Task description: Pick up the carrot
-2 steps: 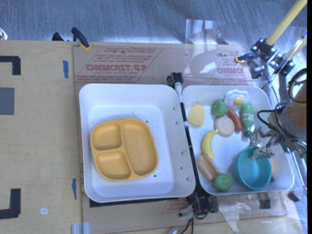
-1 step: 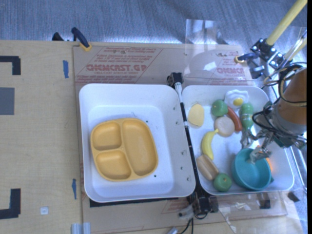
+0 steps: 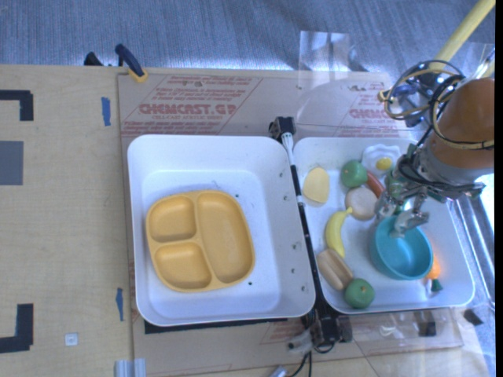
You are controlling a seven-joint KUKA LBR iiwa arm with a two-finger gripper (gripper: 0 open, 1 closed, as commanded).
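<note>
Carrot (image 3: 432, 274): orange with green tip, apparently partly hidden, lying in right bin (image 3: 464, 289) at 4 o'clock of blue bowl (image 3: 402, 251). Gripper (image 3: 402, 210) hangs over bowl's 12 o'clock rim, fingers apart, empty; arm enters from 2 o'clock

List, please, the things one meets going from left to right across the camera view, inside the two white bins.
Yellow divided tray → pale yellow chip-shaped piece → banana → green apple → blue bowl → carrot. The gripper hangs above the bowl's left part.
</note>
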